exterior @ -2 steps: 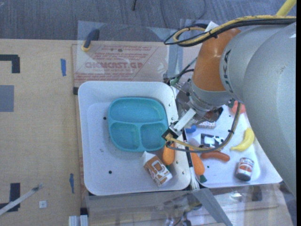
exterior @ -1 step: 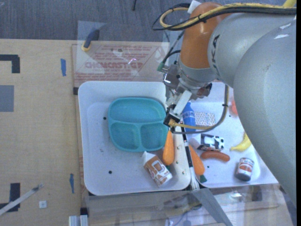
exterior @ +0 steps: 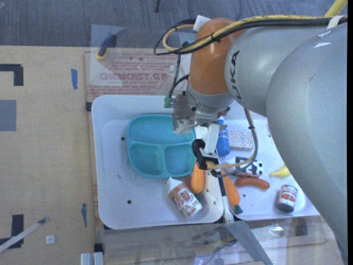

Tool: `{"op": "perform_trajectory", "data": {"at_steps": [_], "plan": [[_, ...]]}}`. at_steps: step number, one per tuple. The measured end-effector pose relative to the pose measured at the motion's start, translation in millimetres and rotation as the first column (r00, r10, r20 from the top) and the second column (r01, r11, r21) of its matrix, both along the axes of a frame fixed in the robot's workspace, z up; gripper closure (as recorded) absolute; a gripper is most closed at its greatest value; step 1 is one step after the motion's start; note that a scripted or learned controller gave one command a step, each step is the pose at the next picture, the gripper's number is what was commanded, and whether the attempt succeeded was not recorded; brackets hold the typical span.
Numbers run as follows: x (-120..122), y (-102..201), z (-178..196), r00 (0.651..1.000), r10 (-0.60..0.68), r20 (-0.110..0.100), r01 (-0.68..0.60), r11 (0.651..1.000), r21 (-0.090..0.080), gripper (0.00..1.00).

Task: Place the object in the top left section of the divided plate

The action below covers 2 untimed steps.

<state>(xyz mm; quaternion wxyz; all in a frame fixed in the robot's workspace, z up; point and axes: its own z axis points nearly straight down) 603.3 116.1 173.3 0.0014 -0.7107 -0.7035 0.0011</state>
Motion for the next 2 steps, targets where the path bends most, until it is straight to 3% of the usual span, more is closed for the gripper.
{"op": "perform_trajectory", "data": {"at_steps": [1, 2], "plan": [[-126, 60, 17, 0.991, -0.136, -0.001, 0.136, 0.991, -0.001, 1.0], [-53, 107, 67, 0.98, 0.201, 0.006, -0.201, 0.98, 0.0, 1.0]]}}
